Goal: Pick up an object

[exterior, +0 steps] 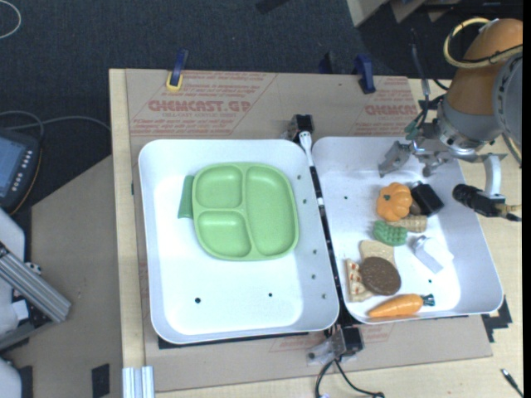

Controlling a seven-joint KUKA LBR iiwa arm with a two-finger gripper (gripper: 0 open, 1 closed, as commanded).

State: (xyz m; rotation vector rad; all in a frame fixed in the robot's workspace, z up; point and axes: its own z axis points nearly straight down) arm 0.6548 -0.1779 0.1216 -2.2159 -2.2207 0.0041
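- Over the far edge of the right bin [465,305], the gripper [412,157] is hanging with its two fingers spread apart and nothing between them
- Just toward the near side of the gripper, an orange pumpkin [394,201] is sitting on the bin floor, apart from the fingers
- A black block [426,197] is lying against the pumpkin's right side, and a green bumpy piece [390,233] is resting just nearer than it
- A brown round cookie [379,274] is lying on a waffle-like piece [355,281] toward the near left corner, and a carrot [400,306] is stretching along the near edge
- A small grey-white piece [425,253] is lying toward the bin's right edge
- Bare white floor is showing along the right bin's far left corner and its left edge
- A green divided plate [246,211] is sitting in the left bin [166,247], toward its far edge, with bare floor showing along the near edge
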